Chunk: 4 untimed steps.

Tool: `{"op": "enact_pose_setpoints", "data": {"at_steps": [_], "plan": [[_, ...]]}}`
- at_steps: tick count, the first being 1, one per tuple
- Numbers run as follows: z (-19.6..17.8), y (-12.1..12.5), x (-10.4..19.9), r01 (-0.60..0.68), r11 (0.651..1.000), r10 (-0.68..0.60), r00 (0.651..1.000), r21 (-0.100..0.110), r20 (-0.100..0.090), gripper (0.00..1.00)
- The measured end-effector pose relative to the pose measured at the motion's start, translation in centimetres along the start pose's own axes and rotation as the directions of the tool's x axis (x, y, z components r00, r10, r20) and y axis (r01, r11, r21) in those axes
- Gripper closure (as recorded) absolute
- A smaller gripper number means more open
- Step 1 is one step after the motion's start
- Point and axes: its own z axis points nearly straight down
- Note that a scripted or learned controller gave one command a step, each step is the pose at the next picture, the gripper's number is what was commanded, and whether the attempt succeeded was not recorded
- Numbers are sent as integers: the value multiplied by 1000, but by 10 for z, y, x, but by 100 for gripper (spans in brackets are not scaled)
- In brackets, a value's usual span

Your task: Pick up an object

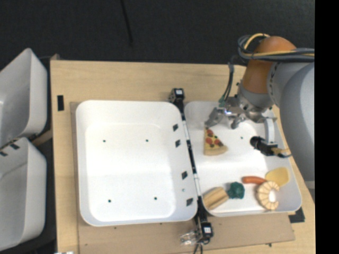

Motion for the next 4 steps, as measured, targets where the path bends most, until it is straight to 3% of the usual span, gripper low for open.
{"op": "enact_pose_setpoints", "data": {"at_steps": [1, 2, 3, 4], "plan": [[1, -36, 33, 1, 1000, -1, 1000, 13, -4, 0], [-11, -34, 30, -2, 1000, 2, 1000, 6, -3, 100], [-17, -68, -91, -12, 1000, 12, 1000, 10, 1, 100], [-28, -65, -85, -4, 1000, 4, 1000, 6, 0, 100]]}}
